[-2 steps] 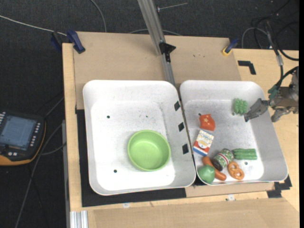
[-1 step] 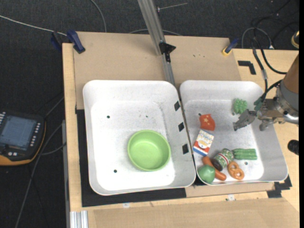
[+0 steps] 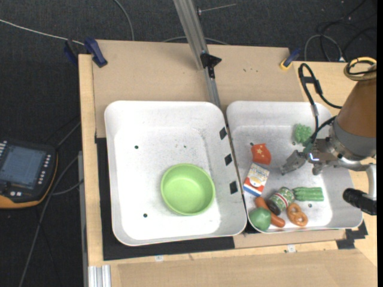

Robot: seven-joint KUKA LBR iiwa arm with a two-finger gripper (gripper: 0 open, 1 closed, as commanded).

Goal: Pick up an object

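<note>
At the frame's right, the end effector [image 3: 304, 162] hangs over the right bin [image 3: 272, 115] with fingers spread and nothing between them; a red strawberry toy [image 3: 261, 153] lies just left of it.

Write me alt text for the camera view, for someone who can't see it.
A robot arm's gripper hovers over the right bin, above a cluster of small toy foods. The left bin holds a green bowl.
</note>
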